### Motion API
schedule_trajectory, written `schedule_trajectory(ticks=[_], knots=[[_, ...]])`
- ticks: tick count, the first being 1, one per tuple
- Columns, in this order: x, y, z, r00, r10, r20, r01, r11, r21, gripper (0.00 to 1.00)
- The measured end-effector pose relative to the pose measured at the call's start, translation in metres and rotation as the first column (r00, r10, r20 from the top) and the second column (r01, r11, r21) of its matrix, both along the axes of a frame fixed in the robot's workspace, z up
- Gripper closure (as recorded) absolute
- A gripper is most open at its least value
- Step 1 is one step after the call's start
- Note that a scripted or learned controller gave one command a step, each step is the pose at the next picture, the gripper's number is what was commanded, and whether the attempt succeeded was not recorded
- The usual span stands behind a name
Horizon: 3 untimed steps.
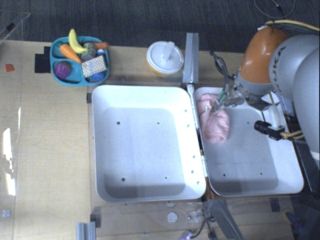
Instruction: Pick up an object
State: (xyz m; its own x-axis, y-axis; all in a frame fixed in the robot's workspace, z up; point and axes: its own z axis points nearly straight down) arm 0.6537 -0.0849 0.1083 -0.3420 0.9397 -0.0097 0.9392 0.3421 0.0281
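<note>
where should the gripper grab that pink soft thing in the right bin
Grip the pink soft toy across its plump lower lobe, coming straight down from above. It lies slumped along the right bin's left wall, so a side approach from that wall is probably blocked; the open bin floor on its other side leaves room for a finger. The gripper hangs over its upper end.

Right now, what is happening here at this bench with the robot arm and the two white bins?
A grey robot arm with an orange band reaches in from the right over the right-hand shallow white bin. Its gripper is down at a soft pink cloth-like object lying in that bin's upper left part, beside the divider. Whether it has a grip on it I cannot tell. Behind the left-hand white bin, on the bench, sit a blue tray of toy food and a round white lidded container.
</note>
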Motion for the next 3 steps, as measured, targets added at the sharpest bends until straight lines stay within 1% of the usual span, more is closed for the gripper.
schedule_trajectory(ticks=[1, 2, 3], knots=[[0.017, 0.025, 0.091, 0.994, 0.111, -0.018, -0.111, 0.994, -0.002, 1.0], [0.017, 0.033, 0.093, 0.953, 0.301, -0.02, -0.301, 0.954, -0.004, 1.0], [0.017, 0.016, 0.122, 0.949, 0.315, -0.017, -0.315, 0.949, -0.007, 1.0]])
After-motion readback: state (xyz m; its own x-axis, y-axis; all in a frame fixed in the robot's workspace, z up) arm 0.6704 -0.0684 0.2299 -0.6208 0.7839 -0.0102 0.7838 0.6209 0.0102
